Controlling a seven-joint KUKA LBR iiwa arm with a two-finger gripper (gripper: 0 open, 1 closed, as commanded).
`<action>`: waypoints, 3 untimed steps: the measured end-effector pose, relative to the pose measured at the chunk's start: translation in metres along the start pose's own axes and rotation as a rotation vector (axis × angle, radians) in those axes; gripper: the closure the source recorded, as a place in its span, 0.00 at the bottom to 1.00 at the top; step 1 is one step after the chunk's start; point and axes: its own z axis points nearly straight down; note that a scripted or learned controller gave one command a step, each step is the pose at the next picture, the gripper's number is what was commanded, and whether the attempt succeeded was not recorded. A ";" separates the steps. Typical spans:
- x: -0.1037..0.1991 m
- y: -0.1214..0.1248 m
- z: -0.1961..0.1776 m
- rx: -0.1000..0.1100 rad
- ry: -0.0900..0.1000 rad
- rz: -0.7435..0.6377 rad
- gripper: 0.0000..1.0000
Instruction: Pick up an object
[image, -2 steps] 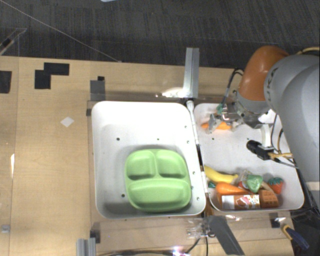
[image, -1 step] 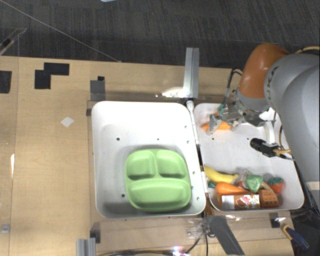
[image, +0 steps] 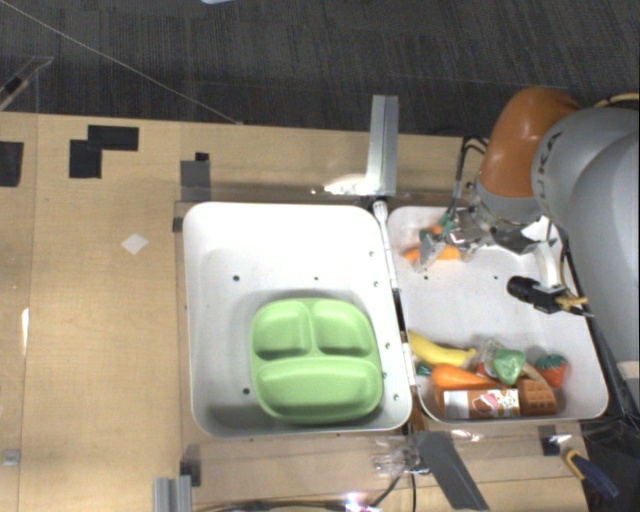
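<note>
Camera view: claw (image: 447, 238) low at the right bin (image: 500, 310) far edge, over a small orange item (image: 428, 252); finger state indeterminate. Confirm closure before lifting.

A small orange object (image: 445, 253) lies in the upper right of the frame. A banana (image: 440, 351), carrot (image: 462, 377), bottle (image: 485, 403) and other small items cluster at lower right.

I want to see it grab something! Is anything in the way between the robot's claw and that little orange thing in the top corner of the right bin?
Nothing visible blocks it. The gripper sits right at the small orange object in the right bin; the other toys lie piled along the near edge.
</note>
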 end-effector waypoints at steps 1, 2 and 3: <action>0.001 -0.001 -0.011 0.005 0.003 -0.006 1.00; -0.042 -0.009 -0.001 -0.001 0.018 0.122 1.00; -0.052 -0.010 0.000 -0.015 -0.001 0.129 0.00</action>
